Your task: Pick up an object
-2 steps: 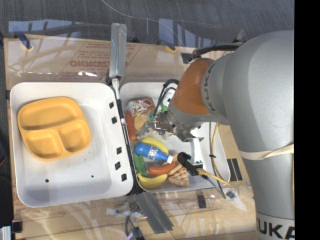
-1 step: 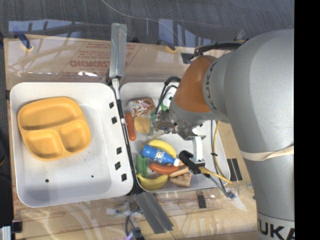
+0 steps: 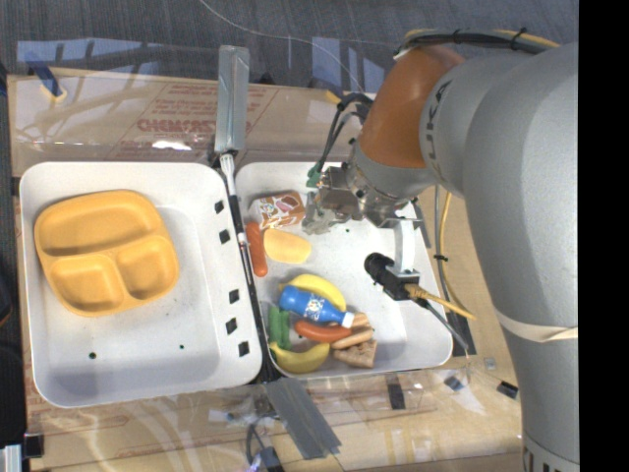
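My gripper [image 3: 324,212] hangs over the right bin [image 3: 339,262] beside the yellow oval piece [image 3: 287,247] — open or closed, I cannot tell. I'd centre over it — clear of the red sausage [image 3: 257,249] — before descending.

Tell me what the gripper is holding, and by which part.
Cannot be told: the gripper sits beside the brown packet in the right bin, with no hold visible.

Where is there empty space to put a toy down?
The left white bin has bare floor below and right of the yellow divided plastic tray. The right white bin is crowded by a toy food pile and the gripper.
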Available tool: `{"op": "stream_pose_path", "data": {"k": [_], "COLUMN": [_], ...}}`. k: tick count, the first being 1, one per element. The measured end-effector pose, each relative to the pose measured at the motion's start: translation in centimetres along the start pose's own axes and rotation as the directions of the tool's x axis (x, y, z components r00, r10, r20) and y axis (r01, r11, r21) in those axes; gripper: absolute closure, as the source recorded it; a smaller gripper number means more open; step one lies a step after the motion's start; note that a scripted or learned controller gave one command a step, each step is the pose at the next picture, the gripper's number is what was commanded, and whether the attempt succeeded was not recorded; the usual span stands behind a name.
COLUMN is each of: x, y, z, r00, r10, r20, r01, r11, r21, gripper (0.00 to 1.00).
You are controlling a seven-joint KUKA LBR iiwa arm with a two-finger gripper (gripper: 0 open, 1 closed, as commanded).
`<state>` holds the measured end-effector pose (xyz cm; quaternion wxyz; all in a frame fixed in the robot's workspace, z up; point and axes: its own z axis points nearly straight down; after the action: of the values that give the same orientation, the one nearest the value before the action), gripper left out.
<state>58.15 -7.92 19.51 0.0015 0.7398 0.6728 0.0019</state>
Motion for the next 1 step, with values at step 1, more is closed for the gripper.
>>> {"op": "stream_pose_path", "data": {"k": [1], "x": [-3.6], "y": [2.17], "z": [-3.87], "r00": [0.942], "r10": [0.337], "r20": [0.004], "r01": [-0.337], "r11": [0.942], "r21": [0.005], "gripper": [1.0]}}
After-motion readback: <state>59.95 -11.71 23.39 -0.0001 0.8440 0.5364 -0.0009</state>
